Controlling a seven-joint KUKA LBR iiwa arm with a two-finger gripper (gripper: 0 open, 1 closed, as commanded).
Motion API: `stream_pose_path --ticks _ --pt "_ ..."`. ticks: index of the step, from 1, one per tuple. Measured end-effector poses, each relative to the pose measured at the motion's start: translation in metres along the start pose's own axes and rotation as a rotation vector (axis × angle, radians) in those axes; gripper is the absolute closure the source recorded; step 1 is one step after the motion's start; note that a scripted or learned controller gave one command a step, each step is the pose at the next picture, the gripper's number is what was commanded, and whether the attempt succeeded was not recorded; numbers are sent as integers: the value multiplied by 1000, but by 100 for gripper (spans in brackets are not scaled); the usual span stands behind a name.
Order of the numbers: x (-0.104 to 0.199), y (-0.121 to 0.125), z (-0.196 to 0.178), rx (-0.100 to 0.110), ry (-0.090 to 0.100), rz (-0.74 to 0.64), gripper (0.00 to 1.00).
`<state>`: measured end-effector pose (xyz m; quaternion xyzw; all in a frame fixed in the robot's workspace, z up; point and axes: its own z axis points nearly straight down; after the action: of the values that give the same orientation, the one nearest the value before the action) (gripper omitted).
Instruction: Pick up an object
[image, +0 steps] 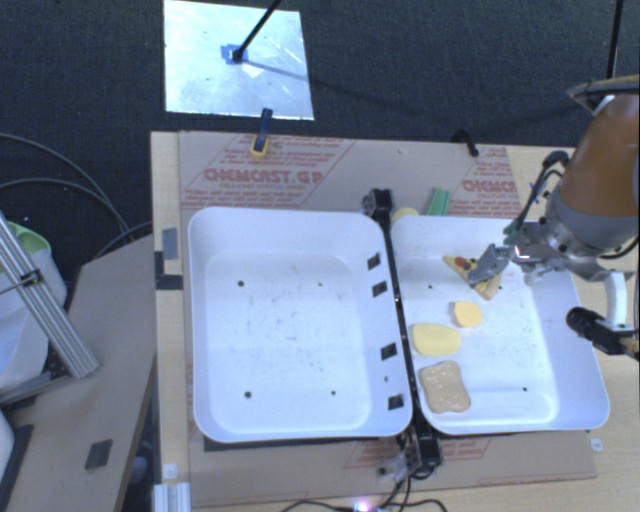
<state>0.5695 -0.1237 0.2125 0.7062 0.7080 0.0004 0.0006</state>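
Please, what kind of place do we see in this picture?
Probably a robotics lab test bench. Two shallow white bins sit on a cardboard sheet, toy food pieces lie in the right bin, and a robot arm reaches in with its gripper.

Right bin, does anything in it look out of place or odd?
Nothing stands out. In the right bin three pale food pieces lie flat, apart; the gripper is low over a small yellow-and-red piece.

four food pieces (437, 340) lie in the right bin (575, 400).
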Motion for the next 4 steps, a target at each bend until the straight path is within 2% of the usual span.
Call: stream_pose_path --ticks 1,2,3,4 --pt "17 40 121 4 2 -5 0" --pt "-60 100 125 -9 -2 2 0" --pt "-81 101 125 -3 5 0 0" --pt "-83 24 128 5 1 4 0"
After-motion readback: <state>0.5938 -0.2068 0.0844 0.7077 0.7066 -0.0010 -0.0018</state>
